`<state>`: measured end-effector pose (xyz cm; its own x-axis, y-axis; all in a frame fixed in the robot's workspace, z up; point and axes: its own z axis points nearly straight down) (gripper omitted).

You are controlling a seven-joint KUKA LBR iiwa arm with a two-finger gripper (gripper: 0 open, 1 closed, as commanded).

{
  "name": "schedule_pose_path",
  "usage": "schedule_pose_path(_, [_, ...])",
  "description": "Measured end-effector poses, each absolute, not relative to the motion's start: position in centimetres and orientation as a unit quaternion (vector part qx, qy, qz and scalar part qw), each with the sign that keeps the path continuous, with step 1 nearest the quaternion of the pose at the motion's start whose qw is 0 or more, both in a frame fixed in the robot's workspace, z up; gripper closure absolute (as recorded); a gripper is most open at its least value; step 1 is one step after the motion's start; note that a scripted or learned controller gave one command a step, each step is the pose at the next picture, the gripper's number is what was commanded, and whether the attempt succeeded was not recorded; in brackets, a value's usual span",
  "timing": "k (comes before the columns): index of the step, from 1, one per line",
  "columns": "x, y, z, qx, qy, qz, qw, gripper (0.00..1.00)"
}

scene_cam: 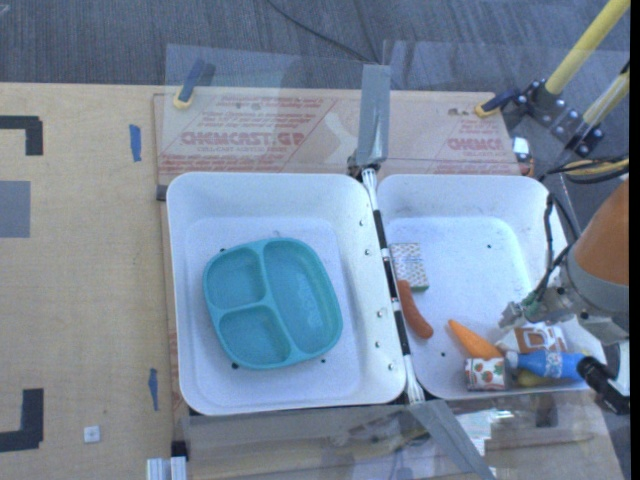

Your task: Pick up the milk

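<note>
1. Camera view from above takes in two white bins side by side on the bench; the left bin [182,268] holds a teal divided plate [272,301] lying flat near its middle.
2. The right bin [460,184] holds all the small items; a green-speckled box [408,266] lies against its left wall, and an orange-red sausage [414,311] lies just below that box, slanting down to the right.
3. A carrot [473,340] lies near the front of the right bin, pointing up and to the left; a small box with red print [485,373] sits just in front of it, by the front wall.
4. The milk [540,340], taken here to be the small white and brown carton, sits in the front right corner of the right bin; a blue bottle [548,367] lies just in front of it, close to or touching it.
5. The arm [610,248] reaches in from the right edge, its orange band above the grey wrist; the gripper [524,313] is low over the right bin, just above and to the left of the milk.
6. Whether the gripper is wide, narrow or closed on anything cannot be told; it is small and cluttered at this spot; the milk appears to rest on the bin floor.
</note>
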<state>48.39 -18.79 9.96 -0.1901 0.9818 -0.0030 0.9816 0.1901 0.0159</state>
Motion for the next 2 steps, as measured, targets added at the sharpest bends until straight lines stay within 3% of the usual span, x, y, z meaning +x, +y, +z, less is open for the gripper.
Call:
schedule_pose_path(1, [48.4,-22.1,8.8,0.683,0.73,0.003,0.003,1.0])
schedule_pose_path(2, [50.2,-22.3,22.3,0.676,0.737,0.0001,0.001,1.0])
